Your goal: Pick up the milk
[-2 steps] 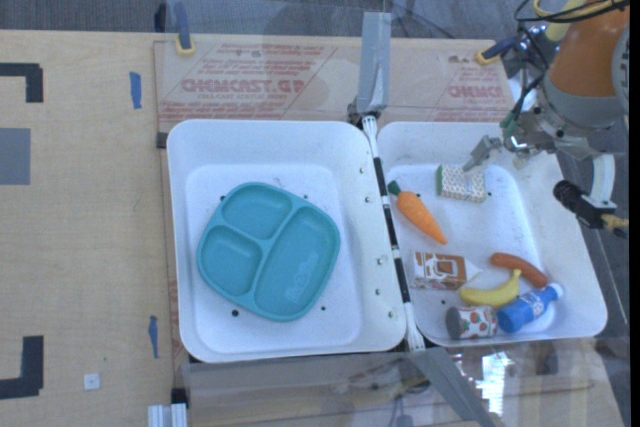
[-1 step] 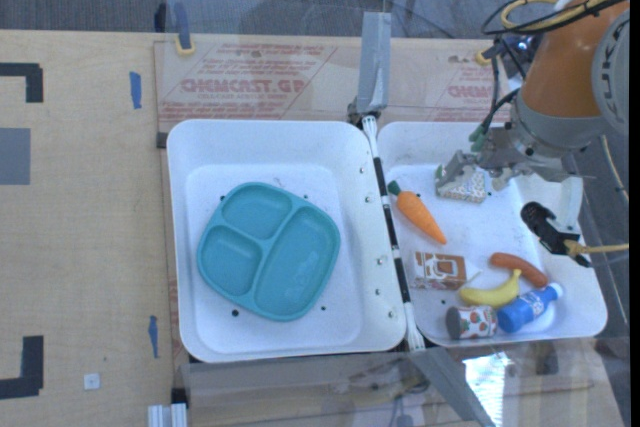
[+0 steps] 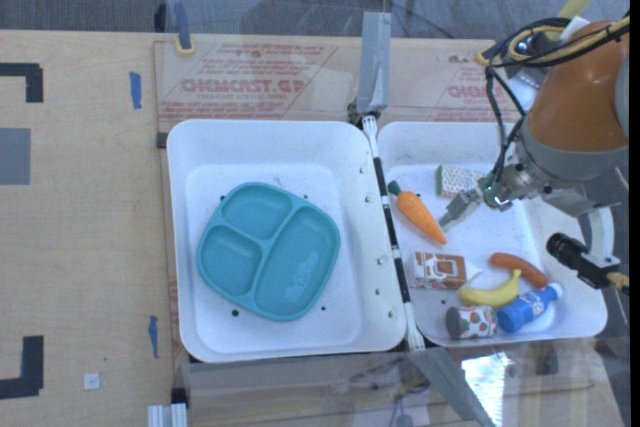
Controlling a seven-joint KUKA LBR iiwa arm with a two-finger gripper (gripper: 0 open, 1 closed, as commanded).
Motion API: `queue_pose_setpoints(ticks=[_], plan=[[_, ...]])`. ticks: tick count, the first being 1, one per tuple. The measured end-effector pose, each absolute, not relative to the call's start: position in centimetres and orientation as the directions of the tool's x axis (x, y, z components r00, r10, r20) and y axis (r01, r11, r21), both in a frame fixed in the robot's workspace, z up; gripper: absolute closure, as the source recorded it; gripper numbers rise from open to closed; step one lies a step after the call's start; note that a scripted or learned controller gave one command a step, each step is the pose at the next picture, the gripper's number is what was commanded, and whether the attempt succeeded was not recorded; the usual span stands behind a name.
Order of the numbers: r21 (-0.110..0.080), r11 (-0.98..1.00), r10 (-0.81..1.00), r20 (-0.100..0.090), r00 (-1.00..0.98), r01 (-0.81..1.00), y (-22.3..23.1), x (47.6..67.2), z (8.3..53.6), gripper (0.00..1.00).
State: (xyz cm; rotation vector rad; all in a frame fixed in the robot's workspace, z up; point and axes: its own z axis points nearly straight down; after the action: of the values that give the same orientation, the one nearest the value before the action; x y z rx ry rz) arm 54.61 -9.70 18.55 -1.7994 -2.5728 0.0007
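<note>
Two white bins are sitting side by side on the bench. The left bin [image 3: 190,165] is holding a teal divided plate [image 3: 268,250], lying flat at its centre.

The right bin [image 3: 420,143] is holding everything else. The milk [image 3: 439,270], a small brown-and-white carton, is lying on its side near the bin's left wall, in the lower half of the bin. A carrot [image 3: 419,215] is lying on a diagonal just above it, green tip pointing toward the upper left. A banana [image 3: 492,292] is curving just to the right of the milk, close to it or touching. A sausage [image 3: 519,267] is lying above the banana's right end. A blue bottle [image 3: 527,309] with a white cap is lying along the bin's lower right edge, and a small can [image 3: 471,322] is lying just left of it, below the banana. A green-and-white packet [image 3: 458,180] is sitting in the upper part of the bin.

The arm [image 3: 575,115] is reaching in from the right of the frame, with cables looping over the wrist. The gripper [image 3: 461,208] is hanging low in the right bin, between the packet and the carrot, pointing down-left. Its fingers are looking narrowly parted with nothing between them. The tips are sitting just beside the carrot's thick end, touching or not I cannot tell. The gripper is sitting above and right of the milk in frame, apart from it, with the carrot lying between the two.
</note>
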Motion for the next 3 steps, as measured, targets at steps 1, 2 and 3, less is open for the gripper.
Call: queue_pose_setpoints(ticks=[1, 2, 3], plan=[[0.001, 0.352, 0.936, 0.000, -0.352, 0.936, -10.1, 52.8, 10.8, 0.00], [0.021, 0.340, 0.940, -0.012, -0.340, 0.940, -10.5, 48.7, 9.0, 0.00], [0.022, 0.334, 0.942, -0.012, -0.334, 0.942, -10.8, 48.8, 9.9, 1.00]])
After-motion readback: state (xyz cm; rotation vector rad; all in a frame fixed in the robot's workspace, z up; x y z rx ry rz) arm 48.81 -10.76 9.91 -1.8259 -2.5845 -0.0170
